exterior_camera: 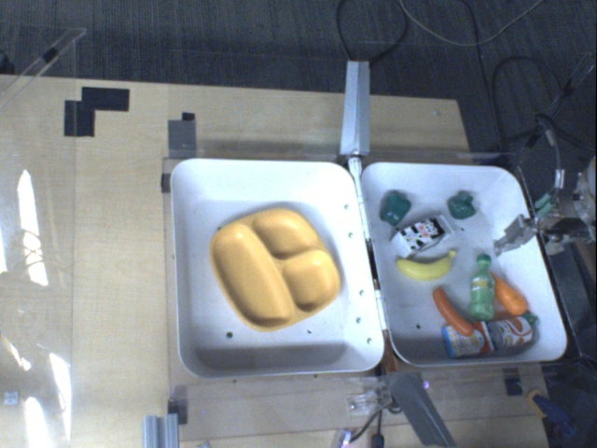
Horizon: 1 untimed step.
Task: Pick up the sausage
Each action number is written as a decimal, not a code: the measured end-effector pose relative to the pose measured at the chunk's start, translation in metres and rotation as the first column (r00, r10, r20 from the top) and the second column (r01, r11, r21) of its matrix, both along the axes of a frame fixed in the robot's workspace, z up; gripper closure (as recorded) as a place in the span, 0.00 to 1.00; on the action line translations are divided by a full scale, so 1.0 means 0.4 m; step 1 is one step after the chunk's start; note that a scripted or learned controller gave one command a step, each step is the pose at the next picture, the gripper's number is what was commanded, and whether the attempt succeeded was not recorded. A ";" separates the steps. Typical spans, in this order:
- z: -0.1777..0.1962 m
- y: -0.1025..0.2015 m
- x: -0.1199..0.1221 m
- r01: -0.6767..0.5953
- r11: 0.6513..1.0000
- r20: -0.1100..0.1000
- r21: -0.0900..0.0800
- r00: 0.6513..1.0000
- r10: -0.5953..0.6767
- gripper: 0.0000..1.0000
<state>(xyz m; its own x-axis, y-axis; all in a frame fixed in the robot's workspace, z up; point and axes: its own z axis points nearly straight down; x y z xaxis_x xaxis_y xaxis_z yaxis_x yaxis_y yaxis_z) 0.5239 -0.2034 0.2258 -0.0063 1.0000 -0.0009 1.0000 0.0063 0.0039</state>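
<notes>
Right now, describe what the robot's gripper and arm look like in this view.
At the right edge, over the right bin, only part of the gripper shows: a pale grey, slim metallic finger angled down-left, joined to a darker grey block with small light fittings. Thin dark cables run up behind it. The image is too blurred there to make out markings.

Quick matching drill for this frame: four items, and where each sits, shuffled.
Items:
1. yellow tray
2. banana
3. sausage
4. can

Places:
A. along the right bin's near edge
B. middle of the right bin, below the black-and-white item
C. left bin
D. right bin, left of the green bottle, above the can

Pairs: 1-C, 2-B, 3-D, 4-A
</notes>
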 end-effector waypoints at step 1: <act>-0.268 0.151 -0.080 -0.207 0.978 0.012 -0.006 0.978 0.207 0.00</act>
